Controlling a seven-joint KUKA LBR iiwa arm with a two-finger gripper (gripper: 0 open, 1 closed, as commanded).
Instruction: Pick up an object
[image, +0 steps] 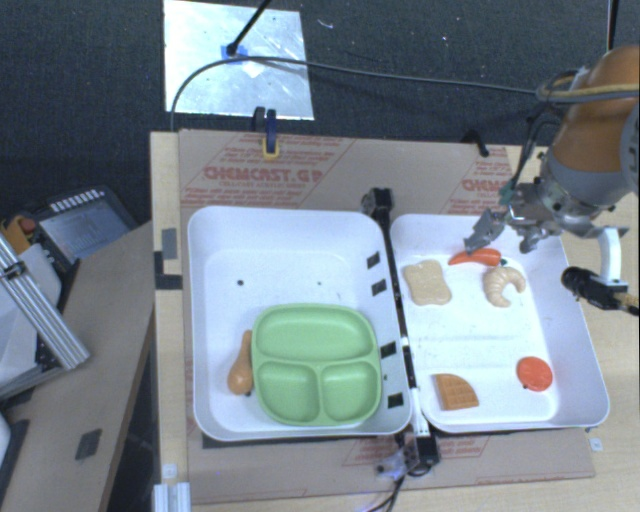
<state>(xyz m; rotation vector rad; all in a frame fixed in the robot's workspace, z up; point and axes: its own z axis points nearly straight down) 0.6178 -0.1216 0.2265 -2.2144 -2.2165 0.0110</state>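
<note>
The right bin (560, 330) holds several food-shaped pieces: an orange carrot (475, 258) at the back, a pale toast slice (428, 283), a cream croissant (503, 286), a brown wedge (454, 391) and an orange-red round piece (534, 373). My gripper (508, 230) hangs above the back of this bin, just over and right of the carrot. Its grey fingers (486, 231) are spread apart with nothing between them.
The left bin (215, 300) carries a green divided plate (315, 362) and a tan drumstick-like piece (241, 366) beside the plate's left edge. A black divider clip strip (390, 290) runs between the bins. Cables and a foil sheet (240, 55) lie behind the bench.
</note>
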